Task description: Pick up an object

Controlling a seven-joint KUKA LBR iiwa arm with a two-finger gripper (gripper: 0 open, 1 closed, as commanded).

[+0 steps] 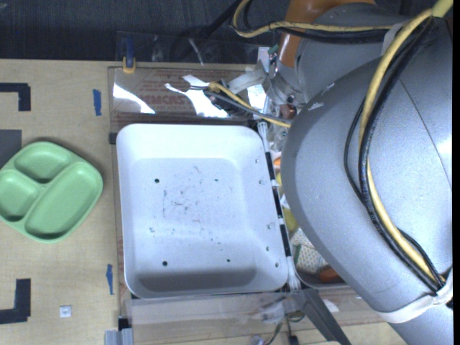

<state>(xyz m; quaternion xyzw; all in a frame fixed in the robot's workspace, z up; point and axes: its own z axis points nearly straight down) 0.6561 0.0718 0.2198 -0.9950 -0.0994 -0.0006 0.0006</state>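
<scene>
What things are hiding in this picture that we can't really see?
- The right bin: in the camera view the big grey arm covers nearly all of it.
- The objects in that bin: small bits peek out under the arm, too little to name.
- The gripper: the arm's own body blocks it.
- The arm itself: cut off by the right and bottom edges.

Bright, even overhead light; strong glare on clear plastic sheet behind white bin. Soft shadow along bin's near wall. Arm slightly blurred, close-up.
</scene>
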